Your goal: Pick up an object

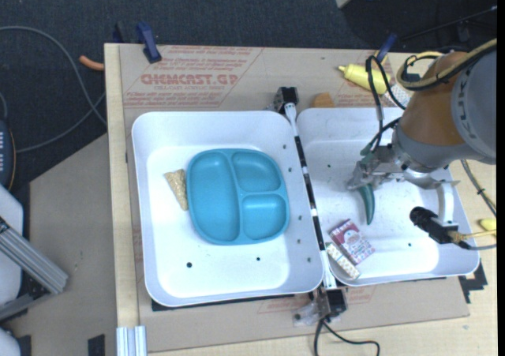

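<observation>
The gripper (368, 181) is seen low in the right bin (331, 129), fingers closed on a teal curved object (368, 203).

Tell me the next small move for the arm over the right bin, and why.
Probably a short straight lift. The gripper sits at the top end of the teal curved object in the right bin, and raising it a little would show whether the object comes up. I cannot tell from this view whether it is actually gripped. The red-and-white packet lies apart, nearer the front.
</observation>
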You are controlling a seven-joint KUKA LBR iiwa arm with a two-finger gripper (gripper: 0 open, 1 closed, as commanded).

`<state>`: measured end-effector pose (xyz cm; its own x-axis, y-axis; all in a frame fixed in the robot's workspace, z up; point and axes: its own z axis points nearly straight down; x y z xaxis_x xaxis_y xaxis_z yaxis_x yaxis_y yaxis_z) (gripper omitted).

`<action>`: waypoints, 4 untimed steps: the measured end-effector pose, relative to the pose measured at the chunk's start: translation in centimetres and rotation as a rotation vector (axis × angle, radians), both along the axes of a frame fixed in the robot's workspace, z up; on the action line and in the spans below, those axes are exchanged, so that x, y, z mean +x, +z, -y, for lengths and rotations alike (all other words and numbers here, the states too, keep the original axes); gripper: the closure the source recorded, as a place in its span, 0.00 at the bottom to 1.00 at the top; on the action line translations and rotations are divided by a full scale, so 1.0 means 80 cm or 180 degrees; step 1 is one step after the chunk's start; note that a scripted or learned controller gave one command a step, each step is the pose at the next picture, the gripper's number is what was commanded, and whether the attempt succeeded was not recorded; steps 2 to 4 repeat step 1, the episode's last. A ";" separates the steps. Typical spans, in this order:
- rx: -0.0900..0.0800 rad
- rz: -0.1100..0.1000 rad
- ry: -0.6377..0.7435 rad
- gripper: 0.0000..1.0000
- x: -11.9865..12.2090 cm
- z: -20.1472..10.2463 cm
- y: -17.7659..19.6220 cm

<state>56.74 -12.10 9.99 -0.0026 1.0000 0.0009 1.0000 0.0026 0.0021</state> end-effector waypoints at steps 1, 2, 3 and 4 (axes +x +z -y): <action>0.0001 -0.0010 -0.0006 1.00 0.023 -0.110 0.106; 0.0001 -0.0010 -0.0006 1.00 0.023 -0.110 0.106; 0.0001 -0.0010 -0.0006 1.00 0.023 -0.110 0.106; 0.0001 -0.0010 -0.0006 1.00 0.023 -0.110 0.106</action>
